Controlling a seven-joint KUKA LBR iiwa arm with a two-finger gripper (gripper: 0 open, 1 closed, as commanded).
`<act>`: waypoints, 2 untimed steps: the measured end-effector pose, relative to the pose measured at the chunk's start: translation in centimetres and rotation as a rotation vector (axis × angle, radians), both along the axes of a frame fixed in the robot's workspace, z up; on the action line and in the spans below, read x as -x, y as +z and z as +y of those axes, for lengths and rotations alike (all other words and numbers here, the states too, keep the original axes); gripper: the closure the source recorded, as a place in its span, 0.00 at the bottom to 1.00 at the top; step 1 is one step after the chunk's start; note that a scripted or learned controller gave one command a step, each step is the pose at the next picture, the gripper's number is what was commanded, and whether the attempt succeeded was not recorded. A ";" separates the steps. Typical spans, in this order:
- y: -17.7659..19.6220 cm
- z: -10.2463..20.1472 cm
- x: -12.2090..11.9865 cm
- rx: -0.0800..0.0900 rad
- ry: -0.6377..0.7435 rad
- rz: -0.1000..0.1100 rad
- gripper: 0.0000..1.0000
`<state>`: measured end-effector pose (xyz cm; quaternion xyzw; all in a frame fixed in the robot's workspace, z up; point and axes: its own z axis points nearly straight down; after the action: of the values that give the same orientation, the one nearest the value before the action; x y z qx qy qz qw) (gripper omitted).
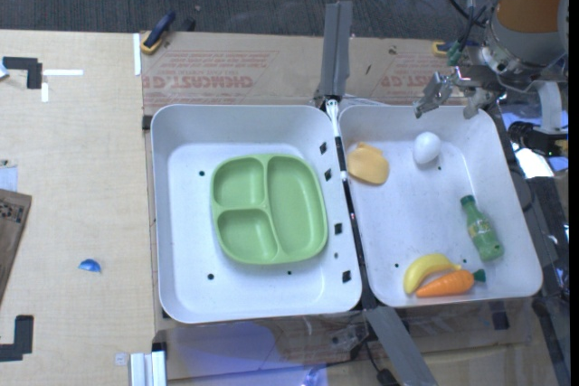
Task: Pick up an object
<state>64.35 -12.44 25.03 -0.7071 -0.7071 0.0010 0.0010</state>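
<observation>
So from the overhead camera: the arm's tool (450,95) hangs over the top rim of the right-hand shallow white bin (507,221), fingers spread, nothing between them. In that bin there's a white egg-shaped ball (426,148), a pale yellow rounded lump (367,164), a small green plastic bottle (480,230), a yellow banana (425,270) touching an orange carrot (448,283). The left-hand shallow white bin (172,212) holds a green three-compartment plate (270,209). The cardboard sheet (231,70) behind has red print, reversed, can't read it.

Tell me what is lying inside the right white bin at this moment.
The right white bin holds a white egg-shaped ball, a pale orange rounded piece, a green plastic bottle, a yellow banana and an orange carrot touching the banana. Whatever lies under them is hidden.
</observation>
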 end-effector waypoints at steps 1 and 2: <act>-12.6 -4.6 6.0 0.000 -0.096 0.000 0.00; -15.9 -8.9 7.4 -0.009 -0.057 -0.001 0.00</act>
<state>56.96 -21.30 9.13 -0.7270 -0.6866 -0.0025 0.0036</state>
